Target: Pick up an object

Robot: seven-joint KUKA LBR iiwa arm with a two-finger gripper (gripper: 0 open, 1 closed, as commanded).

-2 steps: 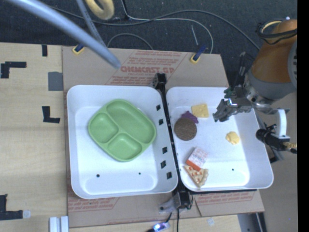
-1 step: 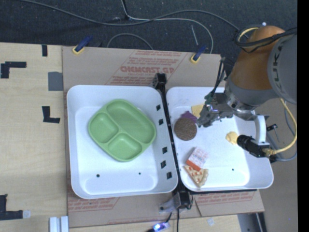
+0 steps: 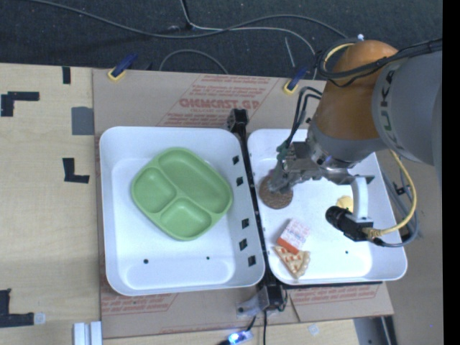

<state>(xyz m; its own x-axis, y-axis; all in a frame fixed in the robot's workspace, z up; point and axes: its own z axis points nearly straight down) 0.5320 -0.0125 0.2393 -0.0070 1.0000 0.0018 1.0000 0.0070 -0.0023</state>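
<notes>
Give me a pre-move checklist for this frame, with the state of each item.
1. Gripper in the right white bin, over the round brown cookie-like disc: ok.
2. Disc seen held between the fingers: cannot tell.
3. Pizza-slice toy and small red-and-white packet apart from the gripper: ok.
4. Yellow object partly hidden by the arm's black fitting: cannot tell what it is.
5. Green divided plate lies flat in the left white bin: ok.

Yellow object [image 3: 346, 203] half-hidden behind the arm [image 3: 374, 106]; tool [image 3: 282, 180] fingertips indistinct.
</notes>
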